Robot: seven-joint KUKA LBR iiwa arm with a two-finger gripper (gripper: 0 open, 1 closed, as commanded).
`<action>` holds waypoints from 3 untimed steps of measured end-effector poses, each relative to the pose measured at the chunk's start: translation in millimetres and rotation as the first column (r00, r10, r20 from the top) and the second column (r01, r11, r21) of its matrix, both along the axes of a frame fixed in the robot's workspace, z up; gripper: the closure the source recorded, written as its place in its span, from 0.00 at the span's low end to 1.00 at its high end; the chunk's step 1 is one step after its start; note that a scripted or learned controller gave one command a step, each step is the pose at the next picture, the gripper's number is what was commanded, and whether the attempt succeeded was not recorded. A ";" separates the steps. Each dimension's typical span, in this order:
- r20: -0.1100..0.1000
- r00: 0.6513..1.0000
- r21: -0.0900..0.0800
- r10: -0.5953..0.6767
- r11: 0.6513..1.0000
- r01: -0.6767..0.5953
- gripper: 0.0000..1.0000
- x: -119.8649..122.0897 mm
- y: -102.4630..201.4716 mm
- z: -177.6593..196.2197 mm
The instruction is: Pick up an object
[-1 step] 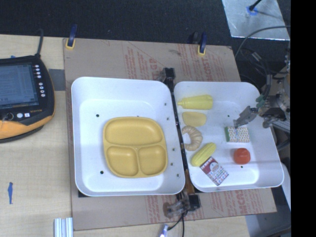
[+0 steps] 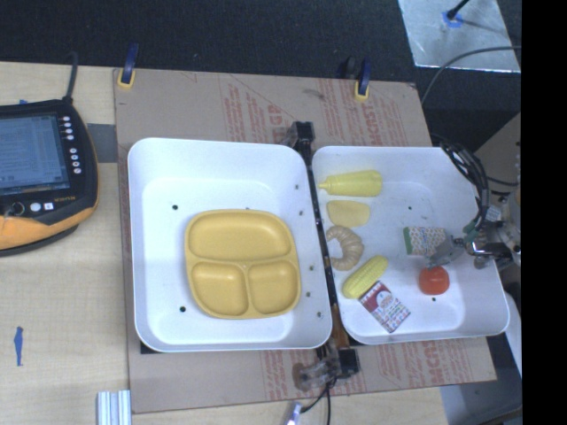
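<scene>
Reaching in from the right edge of the view, the end effector (image 2: 456, 249) sits low over the right bin (image 2: 403, 330), with its metal tip just beside a small patterned block (image 2: 425, 239) and just above a red tomato-like piece (image 2: 433, 280). Whether its grip is wide or narrow I cannot tell; the parts blur together against the bin wall. Nothing visibly sits in its grasp, so the pick looks not yet done. All candidate things lie on the bin floor: a corn cob (image 2: 352, 183), a pale yellow slab (image 2: 347, 212), a tan pretzel-like ring (image 2: 345, 245), a yellow banana-shaped piece (image 2: 365, 275) and a red-and-white packet (image 2: 384, 306). The left bin (image 2: 151, 237) holds a yellow divided tray (image 2: 241, 262). Closing on something and lifting remain ahead, I judge; the block or tomato seem nearest.
</scene>
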State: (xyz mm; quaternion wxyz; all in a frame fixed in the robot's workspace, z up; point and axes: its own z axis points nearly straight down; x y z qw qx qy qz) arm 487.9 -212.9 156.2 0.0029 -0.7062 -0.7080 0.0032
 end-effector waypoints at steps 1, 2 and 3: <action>0.007 1.000 0.001 0.008 1.000 -0.008 0.00 86.9 31.6 -16.8; 0.012 1.000 -0.004 0.004 1.000 -0.004 0.00 76.9 22.5 -61.0; 0.015 1.000 -0.008 0.005 1.000 -0.005 1.00 77.9 20.3 -48.8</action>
